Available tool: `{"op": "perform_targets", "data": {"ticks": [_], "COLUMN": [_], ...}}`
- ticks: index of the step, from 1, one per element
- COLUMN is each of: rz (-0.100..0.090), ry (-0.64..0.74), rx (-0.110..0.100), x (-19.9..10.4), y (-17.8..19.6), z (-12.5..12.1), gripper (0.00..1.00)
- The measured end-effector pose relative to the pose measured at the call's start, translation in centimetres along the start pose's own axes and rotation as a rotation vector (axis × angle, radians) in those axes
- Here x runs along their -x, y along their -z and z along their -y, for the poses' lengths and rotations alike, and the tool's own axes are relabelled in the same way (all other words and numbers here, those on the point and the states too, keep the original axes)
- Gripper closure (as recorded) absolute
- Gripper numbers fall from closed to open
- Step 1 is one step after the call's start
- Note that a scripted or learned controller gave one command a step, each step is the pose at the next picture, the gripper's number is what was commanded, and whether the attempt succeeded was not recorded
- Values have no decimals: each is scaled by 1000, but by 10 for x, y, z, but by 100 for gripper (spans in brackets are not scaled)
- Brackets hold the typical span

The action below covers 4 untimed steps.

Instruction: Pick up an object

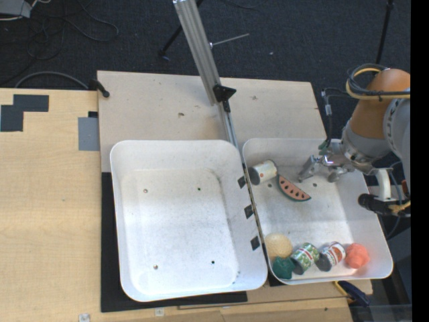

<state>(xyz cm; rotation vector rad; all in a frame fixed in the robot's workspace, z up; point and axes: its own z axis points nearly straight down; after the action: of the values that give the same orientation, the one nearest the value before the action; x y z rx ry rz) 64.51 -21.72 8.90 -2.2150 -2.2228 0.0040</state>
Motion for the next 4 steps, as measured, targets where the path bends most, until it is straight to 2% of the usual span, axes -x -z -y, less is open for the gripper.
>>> {"op": "perform_targets", "data": {"ticks": [1, 3, 4], "rz": [1, 2, 3], "ry": [2, 0, 0], "rx": [2, 8, 11], "x": [0, -7, -7], "y": [13, 106, 168], "z": [-1, 0, -7], "gripper": [100, 100, 100]}}
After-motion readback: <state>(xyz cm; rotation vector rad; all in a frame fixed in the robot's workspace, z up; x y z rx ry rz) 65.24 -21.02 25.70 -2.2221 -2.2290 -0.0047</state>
